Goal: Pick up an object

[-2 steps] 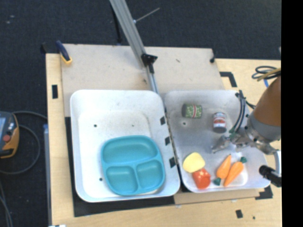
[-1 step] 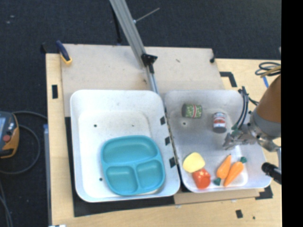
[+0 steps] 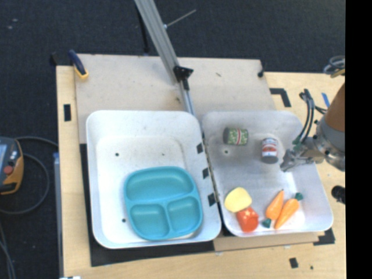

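The right bin (image 3: pixel 302 127) holds a green-labelled can (image 3: pixel 236 136) lying on its side, a small red-and-white can (image 3: pixel 269 149), a yellow lemon-like piece (image 3: pixel 238 200), a red pepper (image 3: pixel 247 219) and two orange carrots (image 3: pixel 282 208). My gripper (image 3: pixel 290 160) hangs at the bin's right side, just right of the red-and-white can and above the carrots. Nothing shows between its fingers. The arm comes in from the right edge.
The left bin (image 3: pixel 110 127) carries a teal divided plate (image 3: pixel 163 202) in its lower half. A metal rail (image 3: pixel 160 34) slants from the top toward the gap between the bins. Bare bench lies behind both bins.
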### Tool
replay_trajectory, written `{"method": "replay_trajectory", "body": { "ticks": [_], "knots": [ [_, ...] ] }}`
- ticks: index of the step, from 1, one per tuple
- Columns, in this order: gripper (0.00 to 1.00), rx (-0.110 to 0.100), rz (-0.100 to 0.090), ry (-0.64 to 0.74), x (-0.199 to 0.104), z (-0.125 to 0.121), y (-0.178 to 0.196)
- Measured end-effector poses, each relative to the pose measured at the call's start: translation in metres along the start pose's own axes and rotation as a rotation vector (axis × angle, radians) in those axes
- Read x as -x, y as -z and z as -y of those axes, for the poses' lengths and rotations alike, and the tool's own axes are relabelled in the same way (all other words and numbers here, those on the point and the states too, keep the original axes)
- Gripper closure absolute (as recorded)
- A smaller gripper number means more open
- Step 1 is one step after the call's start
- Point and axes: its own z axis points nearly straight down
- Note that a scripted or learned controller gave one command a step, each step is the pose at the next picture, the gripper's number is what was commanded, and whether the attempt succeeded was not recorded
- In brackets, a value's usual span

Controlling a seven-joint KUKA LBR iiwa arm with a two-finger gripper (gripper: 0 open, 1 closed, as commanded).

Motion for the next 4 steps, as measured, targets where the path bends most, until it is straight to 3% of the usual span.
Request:
{"method": "replay_trajectory", "body": {
  "ticks": [1,4],
  "knots": [
    [1.00,0.000,0.000,0.000,0.002,-0.002,0.055],
    [1.00,-0.006,-0.004,0.004,-0.164,-0.038,0.056]
  ]
}}
